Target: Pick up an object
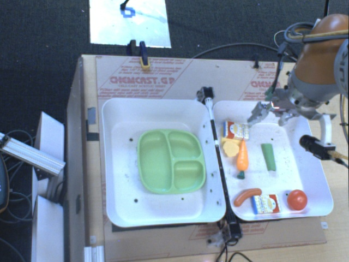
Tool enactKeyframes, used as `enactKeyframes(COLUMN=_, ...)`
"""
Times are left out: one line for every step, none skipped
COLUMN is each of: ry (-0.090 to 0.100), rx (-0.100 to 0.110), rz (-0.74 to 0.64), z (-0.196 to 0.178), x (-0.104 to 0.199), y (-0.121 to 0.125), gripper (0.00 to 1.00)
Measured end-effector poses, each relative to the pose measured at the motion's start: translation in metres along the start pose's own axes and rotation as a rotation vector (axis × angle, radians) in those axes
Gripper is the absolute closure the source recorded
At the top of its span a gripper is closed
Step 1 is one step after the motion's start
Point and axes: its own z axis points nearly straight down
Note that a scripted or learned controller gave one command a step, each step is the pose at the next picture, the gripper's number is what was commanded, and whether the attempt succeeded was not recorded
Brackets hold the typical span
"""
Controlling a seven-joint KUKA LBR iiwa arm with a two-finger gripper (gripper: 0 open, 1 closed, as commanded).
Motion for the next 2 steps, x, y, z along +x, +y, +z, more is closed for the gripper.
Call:
enactKeyframes(ry=-0.003, rx=-0.008, rz=0.003, z=0.136, x=-0.033, y=0.026, gripper=0.0)
enactKeyframes(ry=-0.001, rx=-0.013, rz=-0.001, z=0.138, x=-0.005, y=0.065, gripper=0.0)
